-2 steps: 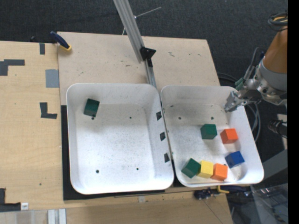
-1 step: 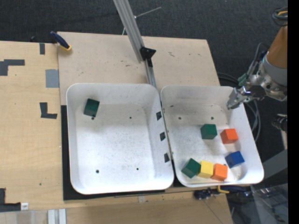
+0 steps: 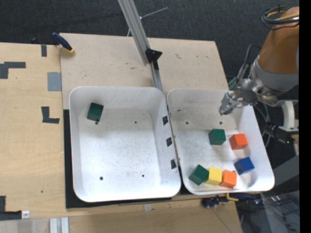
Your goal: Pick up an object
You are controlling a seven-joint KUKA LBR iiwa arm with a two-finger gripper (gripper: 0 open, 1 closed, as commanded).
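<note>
My gripper hangs over the back right part of the right bin, fingers pointing down with nothing seen between them. Below it lie a green cube and an orange cube. A blue cube sits nearer the front right corner. Along the front wall sit a dark green cube, a yellow cube and another orange cube in a row. In the left bin a single dark green cube lies near the back left corner.
A slanted metal rail runs from the top down to the divide between the bins. The arm's orange and grey body stands over the right rim. Cables hang at the right. A blue and yellow clamp lies on the bench at the back left.
</note>
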